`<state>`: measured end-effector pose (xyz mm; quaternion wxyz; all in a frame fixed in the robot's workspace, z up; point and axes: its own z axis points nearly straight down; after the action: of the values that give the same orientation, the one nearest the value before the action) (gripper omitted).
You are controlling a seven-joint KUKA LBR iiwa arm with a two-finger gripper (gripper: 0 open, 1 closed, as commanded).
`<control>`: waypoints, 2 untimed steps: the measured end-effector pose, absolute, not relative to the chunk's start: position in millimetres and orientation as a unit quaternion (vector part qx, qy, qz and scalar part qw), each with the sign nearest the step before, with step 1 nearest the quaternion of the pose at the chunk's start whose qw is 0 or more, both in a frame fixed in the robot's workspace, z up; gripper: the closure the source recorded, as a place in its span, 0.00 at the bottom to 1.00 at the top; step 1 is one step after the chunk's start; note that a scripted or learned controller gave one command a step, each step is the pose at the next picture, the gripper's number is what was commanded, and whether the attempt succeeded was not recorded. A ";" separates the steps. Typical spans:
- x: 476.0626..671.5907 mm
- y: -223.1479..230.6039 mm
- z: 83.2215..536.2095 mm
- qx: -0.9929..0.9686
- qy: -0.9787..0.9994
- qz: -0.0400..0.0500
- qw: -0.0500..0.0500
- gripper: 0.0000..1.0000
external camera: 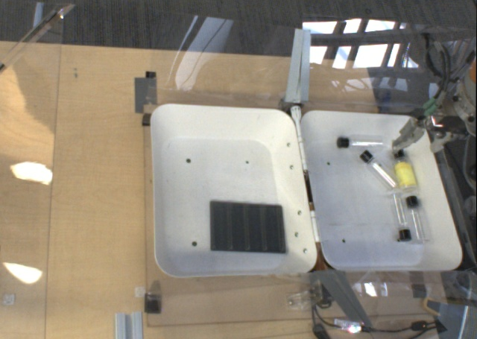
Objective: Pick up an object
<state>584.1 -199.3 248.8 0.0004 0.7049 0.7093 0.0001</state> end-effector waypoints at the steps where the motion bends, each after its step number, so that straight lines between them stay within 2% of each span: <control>1: 529.6 -205.3 138.1 0.773 0.635 0.000 0.000 0.00; 2: 489.3 -185.2 104.2 0.690 0.724 0.002 0.002 0.00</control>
<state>489.3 -185.2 104.2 0.0018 0.6900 0.7238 0.0016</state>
